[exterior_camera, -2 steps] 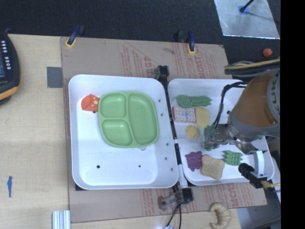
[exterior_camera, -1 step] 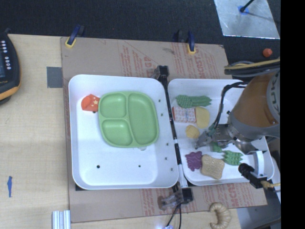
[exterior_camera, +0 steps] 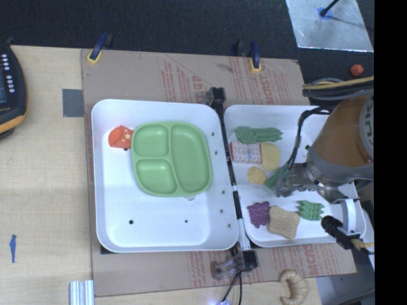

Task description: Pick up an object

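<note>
My gripper (exterior_camera: 280,182) is low in the right bin (exterior_camera: 289,114), reaching in from the right under the grey and orange arm (exterior_camera: 343,138). Its tip sits just right of a small yellow piece (exterior_camera: 256,175) and below a larger yellow piece (exterior_camera: 271,155). Something dark green shows at the tip, and I cannot tell whether it is part of the gripper or a toy. Close by lie a pink and white wafer (exterior_camera: 245,152), a long green toy (exterior_camera: 257,134), a purple grape bunch (exterior_camera: 259,213), a tan bread slice (exterior_camera: 283,222) and a small green toy (exterior_camera: 310,210).
The left bin (exterior_camera: 114,221) holds a green divided plate (exterior_camera: 172,159) and a red toy (exterior_camera: 120,137) at its upper left. A black bar (exterior_camera: 227,170) runs between the bins. A tan curled object (exterior_camera: 294,286) lies on the bench in front of the right bin.
</note>
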